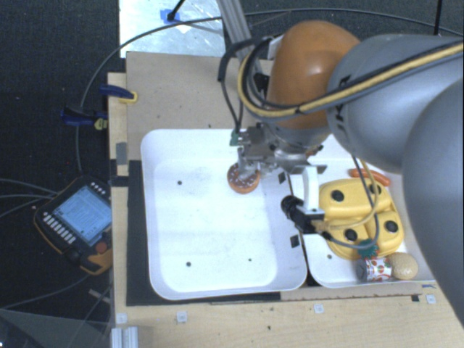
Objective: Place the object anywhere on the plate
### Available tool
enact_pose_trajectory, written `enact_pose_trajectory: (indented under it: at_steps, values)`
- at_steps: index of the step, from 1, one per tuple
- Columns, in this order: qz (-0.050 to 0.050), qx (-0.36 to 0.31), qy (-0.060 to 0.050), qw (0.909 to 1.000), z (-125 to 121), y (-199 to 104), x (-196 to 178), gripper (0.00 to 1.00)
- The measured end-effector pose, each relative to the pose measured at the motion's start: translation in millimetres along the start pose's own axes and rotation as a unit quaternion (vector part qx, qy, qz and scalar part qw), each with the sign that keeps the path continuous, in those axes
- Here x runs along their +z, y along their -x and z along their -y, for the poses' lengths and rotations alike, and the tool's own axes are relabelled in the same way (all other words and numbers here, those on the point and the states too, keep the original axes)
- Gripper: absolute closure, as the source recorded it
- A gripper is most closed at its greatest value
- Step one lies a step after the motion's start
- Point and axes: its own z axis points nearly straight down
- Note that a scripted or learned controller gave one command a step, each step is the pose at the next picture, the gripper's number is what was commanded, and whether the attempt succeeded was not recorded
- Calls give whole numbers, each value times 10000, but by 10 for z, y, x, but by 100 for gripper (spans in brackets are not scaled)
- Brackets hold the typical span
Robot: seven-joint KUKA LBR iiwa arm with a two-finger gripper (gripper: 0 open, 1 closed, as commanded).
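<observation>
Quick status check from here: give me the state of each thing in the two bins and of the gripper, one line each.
gripper: low over the left bin, at the brown round object; finger state unclear.
brown round object: in the left bin, under the gripper.
yellow toy: lying in the right bin.
small can: on its side, right bin.
tan ball: beside the can.

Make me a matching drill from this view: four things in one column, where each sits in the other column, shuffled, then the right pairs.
Things:
1. small brown round object
2. yellow toy
3. handheld screen unit
4. blue clamp

Places:
A. on the dark floor, left of the bench
B. in the left bin, under the gripper
C. in the right bin
D. at the bench's left edge, near the top corner

Pairs: 1-B, 2-C, 3-A, 4-D
</observation>
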Motion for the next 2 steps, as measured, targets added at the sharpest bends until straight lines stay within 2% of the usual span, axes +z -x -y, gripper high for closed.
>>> enact_pose_trajectory:
  at_steps: [1,2]
  values:
    - [4,6,-9,10000,358,-355,322,100]
    - [3,27,9,10000,341,-339,308,0]
